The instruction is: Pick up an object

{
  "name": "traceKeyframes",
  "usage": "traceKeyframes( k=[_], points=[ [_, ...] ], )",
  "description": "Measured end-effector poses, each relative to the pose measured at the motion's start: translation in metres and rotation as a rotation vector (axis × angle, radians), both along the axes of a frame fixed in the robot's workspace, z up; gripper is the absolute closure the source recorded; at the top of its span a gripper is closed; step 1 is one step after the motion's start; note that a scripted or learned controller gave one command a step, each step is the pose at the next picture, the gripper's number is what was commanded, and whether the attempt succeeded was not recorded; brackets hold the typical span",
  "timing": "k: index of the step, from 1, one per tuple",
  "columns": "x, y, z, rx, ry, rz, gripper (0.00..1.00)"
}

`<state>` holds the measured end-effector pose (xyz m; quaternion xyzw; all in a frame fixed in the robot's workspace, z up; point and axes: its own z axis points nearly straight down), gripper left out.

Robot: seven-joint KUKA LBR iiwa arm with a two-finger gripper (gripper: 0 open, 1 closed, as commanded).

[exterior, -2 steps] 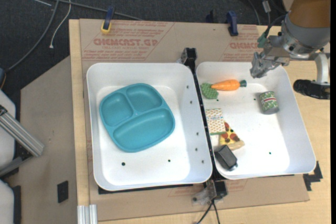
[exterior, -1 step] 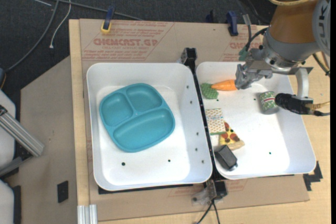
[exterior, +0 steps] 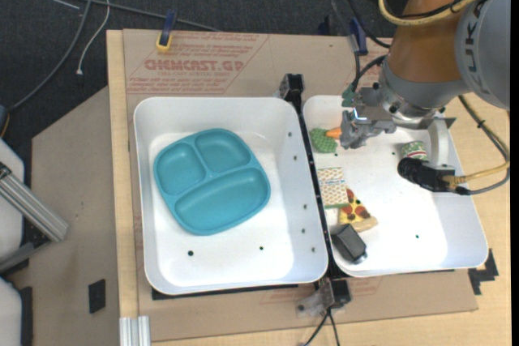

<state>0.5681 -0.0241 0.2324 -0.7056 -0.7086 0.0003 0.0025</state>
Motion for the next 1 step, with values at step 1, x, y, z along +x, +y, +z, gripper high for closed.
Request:
traceKeyframes(
  k=[1],
  points=[
    [-0.0217,0.0606,-0.0045,0.001,0.001,0.002,1.0]
  ],
)
